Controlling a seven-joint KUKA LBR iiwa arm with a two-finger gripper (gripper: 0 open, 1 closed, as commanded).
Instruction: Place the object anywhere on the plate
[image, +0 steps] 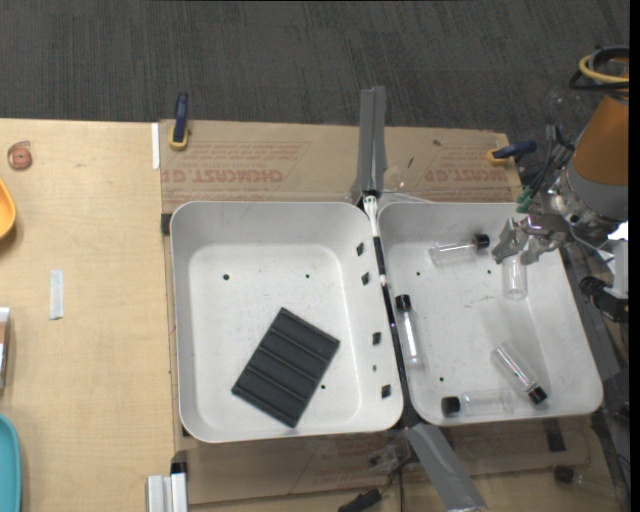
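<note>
On the left of the table (80, 300), a few odd items sit at the edge: an orange thing, a blue one, a small pale strip. None of them matters here.

The left bin (200, 225) holds the dark ribbed plate (287, 366), lying flat and turned at an angle in the lower half. Nothing rests on it, so the placing is not yet done.

The right bin (570, 310) holds several clear vials with black caps. One lies along the left wall (406, 330), one near the upper middle (458, 250), one at the lower edge (475, 404) and one slanted at the lower right (520, 373).

At the bin's upper right, the gripper (517, 252) hangs over the bin with a clear vial (514, 278) hanging upright just under it. The vial appears to be pinched between the closed fingers, though its clear glass makes the contact hard to read. If so, the pick is done; what remains is the carry across the dividing wall to the plate, and the release.
</note>
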